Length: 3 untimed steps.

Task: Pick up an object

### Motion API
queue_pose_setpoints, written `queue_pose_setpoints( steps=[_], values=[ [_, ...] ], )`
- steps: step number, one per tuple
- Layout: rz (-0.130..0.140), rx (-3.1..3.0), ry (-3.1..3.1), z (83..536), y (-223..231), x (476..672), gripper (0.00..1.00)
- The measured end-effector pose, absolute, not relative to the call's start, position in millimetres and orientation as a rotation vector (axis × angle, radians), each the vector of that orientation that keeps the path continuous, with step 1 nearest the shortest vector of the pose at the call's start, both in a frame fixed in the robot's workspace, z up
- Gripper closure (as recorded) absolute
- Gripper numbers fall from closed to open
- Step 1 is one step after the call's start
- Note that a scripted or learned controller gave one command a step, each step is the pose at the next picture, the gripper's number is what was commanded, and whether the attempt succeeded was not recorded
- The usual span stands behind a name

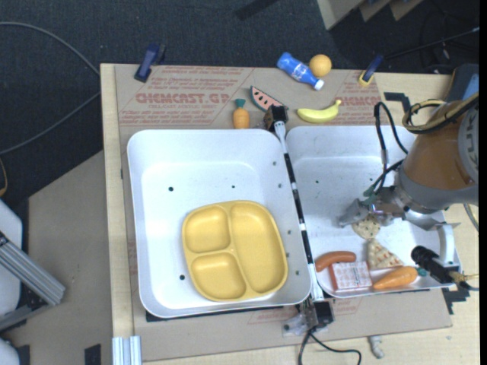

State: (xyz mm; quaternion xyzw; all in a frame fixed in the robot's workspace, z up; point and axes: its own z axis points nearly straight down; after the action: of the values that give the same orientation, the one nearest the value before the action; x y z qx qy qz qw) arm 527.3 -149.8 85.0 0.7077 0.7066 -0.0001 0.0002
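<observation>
My gripper [364,214] is low in the right bin [335,158], just above a round tan cookie [367,227] that it partly covers. In front of the cookie lies a tan wedge-shaped slice [382,255]. Along the bin's front edge are a red sausage [335,260], a small pink box [351,278] and an orange carrot [396,278]. I see nothing lifted off the bin floor.
The left bin [160,166] holds a yellow divided plate [234,248]. Behind the bins on the bench lie a banana [318,112], a blue bottle [298,70], an orange [320,65], a watermelon slice [262,97] and a small orange toy [241,117]. The arm [437,166] covers the right bin's right side.
</observation>
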Motion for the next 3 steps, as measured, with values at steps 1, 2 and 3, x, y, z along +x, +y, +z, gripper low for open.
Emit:
queue_pose_setpoints(
  steps=[1, 2, 3],
  values=[
    [-0.002, 2.225, 2.221, 85, -177, 509.9, 0.00],
    [-0.001, 2.224, 2.222, 84, -181, 485.0, 0.00],
    [0.002, 2.219, 2.222, 207, -108, 479.8, 0.00]
  ],
)
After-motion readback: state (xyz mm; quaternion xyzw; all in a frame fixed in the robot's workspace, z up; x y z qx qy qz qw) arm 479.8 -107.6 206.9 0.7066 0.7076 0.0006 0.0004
